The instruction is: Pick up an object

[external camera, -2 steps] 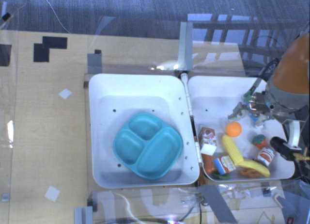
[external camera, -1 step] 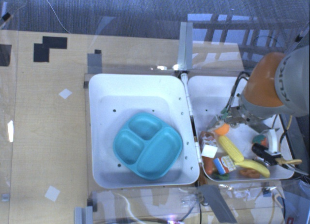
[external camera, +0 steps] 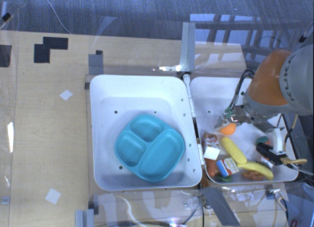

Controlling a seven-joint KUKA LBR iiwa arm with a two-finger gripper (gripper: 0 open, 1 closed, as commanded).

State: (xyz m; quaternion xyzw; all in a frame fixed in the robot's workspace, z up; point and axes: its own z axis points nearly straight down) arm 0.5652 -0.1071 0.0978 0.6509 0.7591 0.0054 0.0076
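Note:
My gripper (external camera: 231, 118) hangs low over the middle of the right bin (external camera: 211, 93), below the arm's orange band. A small orange ball (external camera: 227, 129) lies right under the gripper's tip, touching or nearly touching it. I cannot see whether the ball is held. Just in front of the ball are a yellow corn cob (external camera: 234, 151) and a banana (external camera: 258, 169). A brown and white packet (external camera: 211, 145) lies by the bin's left wall.
The left bin (external camera: 105, 123) holds a blue divided plate (external camera: 149, 146). Crowded at the right bin's front are a small carton (external camera: 230, 164), a red item (external camera: 211, 165), a blue item (external camera: 223, 171) and a teal piece (external camera: 263, 140).

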